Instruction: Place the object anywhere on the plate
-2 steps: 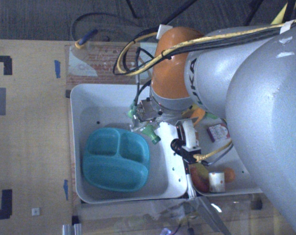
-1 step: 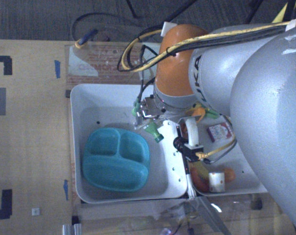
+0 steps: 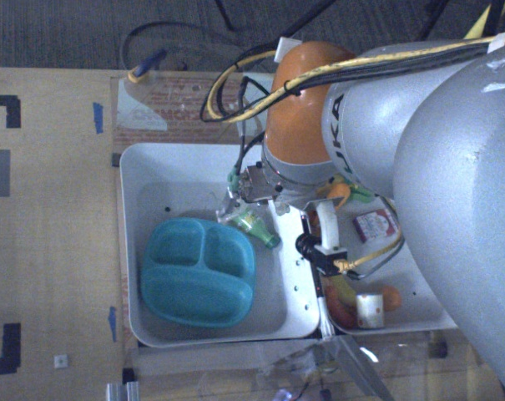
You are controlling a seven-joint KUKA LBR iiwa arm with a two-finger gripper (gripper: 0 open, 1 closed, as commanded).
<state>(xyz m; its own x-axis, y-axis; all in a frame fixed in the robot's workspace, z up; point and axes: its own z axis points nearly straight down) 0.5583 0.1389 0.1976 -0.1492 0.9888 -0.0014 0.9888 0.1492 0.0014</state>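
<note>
1. A small green object point(image 3: 258, 227), bottle-like with a paler end, lies tilted in the left white bin point(image 3: 135, 174), just off the upper right corner of the plate and right below the gripper point(image 3: 239, 197).
2. The plate point(image 3: 199, 271) is teal, with rounded corners and three compartments. It sits flat in the lower middle of the left bin.
3. The gripper hangs over the bin's right side, close above the green object. How far the jaws are open, and whether they hold anything, cannot be told.
4. The grey arm point(image 3: 436, 157) with its orange band point(image 3: 306, 98) shows black letters reading "UKA" on its side.
5. The right bin point(image 3: 419, 303) holds a small red and white packet point(image 3: 375, 224), an orange piece point(image 3: 391, 297), a white and grey block point(image 3: 370, 309) and a reddish item point(image 3: 342, 312), partly hidden by the arm.
6. Yellow and black cables point(image 3: 235, 78) loop above the bins. Blue tape marks point(image 3: 98, 117) sit on the wooden surface point(image 3: 52, 241).
</note>
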